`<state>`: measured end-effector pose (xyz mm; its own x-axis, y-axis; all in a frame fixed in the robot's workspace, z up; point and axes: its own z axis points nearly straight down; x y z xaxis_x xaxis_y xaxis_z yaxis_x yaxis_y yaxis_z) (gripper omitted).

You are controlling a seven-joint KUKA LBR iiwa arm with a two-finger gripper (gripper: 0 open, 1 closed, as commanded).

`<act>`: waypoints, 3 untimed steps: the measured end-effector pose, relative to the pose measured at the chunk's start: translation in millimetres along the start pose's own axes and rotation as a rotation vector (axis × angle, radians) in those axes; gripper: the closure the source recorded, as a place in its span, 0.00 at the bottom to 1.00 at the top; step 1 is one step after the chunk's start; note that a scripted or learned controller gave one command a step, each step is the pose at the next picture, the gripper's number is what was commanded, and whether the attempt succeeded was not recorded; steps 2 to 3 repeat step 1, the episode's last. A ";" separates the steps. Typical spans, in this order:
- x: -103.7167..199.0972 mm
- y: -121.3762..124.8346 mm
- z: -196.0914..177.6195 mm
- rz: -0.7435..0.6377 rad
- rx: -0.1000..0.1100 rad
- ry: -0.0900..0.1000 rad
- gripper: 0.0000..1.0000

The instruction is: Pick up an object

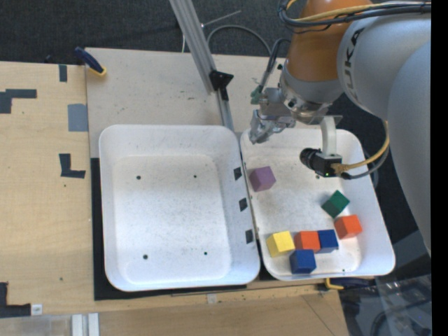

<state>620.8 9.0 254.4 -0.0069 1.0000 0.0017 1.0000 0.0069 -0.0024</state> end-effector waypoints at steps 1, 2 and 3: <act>54.0 -22.3 3.1 0.000 0.001 0.000 1.00; 54.0 -22.3 3.1 0.000 0.001 0.000 1.00; 54.0 -22.3 3.1 0.000 0.001 0.000 1.00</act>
